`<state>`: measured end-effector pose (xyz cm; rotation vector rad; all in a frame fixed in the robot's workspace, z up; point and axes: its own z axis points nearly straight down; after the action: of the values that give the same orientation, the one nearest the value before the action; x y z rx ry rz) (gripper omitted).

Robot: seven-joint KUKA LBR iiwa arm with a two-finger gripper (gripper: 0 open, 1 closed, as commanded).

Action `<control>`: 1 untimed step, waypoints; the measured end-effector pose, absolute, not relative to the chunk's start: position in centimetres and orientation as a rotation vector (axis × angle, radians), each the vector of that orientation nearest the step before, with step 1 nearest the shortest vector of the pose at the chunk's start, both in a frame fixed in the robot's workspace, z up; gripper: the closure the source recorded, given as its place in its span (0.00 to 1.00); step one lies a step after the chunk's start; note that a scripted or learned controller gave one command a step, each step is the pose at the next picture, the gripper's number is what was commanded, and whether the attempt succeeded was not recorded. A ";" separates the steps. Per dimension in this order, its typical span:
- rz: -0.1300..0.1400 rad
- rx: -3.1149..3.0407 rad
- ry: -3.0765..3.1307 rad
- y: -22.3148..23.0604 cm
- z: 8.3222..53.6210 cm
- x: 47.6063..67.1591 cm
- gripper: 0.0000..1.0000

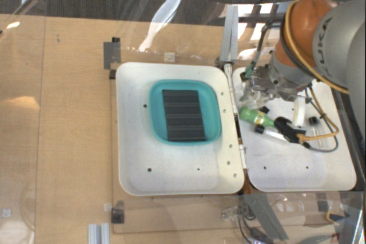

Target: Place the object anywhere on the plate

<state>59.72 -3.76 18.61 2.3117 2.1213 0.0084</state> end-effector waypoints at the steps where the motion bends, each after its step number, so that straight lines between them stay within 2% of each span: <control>1: 0.006 2.184 2.255 2.3 18.5 57.1 1.00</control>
<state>57.15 2.29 18.50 2.1841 2.2550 0.0059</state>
